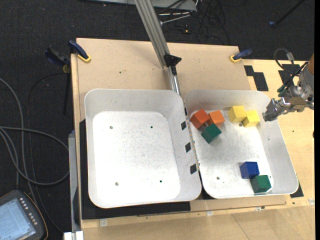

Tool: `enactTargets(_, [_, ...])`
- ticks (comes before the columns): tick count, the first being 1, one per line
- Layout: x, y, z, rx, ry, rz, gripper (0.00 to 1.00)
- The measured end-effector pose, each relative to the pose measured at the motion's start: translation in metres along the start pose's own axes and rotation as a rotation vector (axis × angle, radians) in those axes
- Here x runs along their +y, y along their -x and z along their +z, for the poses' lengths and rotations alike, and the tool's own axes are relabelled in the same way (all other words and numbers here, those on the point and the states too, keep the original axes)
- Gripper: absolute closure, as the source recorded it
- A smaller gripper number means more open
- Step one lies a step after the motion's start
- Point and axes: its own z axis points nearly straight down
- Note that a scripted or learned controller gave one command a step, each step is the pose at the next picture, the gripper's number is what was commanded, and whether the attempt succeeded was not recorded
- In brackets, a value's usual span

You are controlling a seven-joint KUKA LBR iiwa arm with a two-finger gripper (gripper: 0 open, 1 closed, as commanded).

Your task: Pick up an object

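I see the claw point(270, 115) at the right edge of the right bin point(280, 149), hanging over its upper right rim. It looks small and dark from here, and I cannot tell how it is set. Nothing shows in its grip.

The blocks all lie in the right bin. Nearest the claw is a yellow block point(251, 118), just to its left, touching a second yellow block point(237, 113). Further left, by the bin's inner wall, I see a cluster: a red-orange block point(199, 118), an orange block point(217, 117) beside it, and a green block point(211, 132) just below the two, touching them. Well apart, in the lower right corner of the bin, a blue block point(249, 169) sits with another green block point(261, 183) just below it, close to the rim.

The left bin point(100, 109) lies beside the right one on the tabletop point(125, 64). A metal pole point(150, 21) slants down from the top to the gap between the bins.
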Motion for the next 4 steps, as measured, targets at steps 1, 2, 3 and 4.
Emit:
enactTargets(1, [-0.006, -0.053, -0.006, 0.004, -0.005, -0.005, 1.00])
enactTargets(2, [-0.006, -0.104, -0.012, 0.004, -0.005, -0.006, 1.00])
enactTargets(3, [-0.002, -0.163, 0.002, 0.005, -0.008, -0.006, 1.00])
enactTargets(4, [0.001, -0.220, 0.016, 0.005, -0.009, -0.006, 1.00])
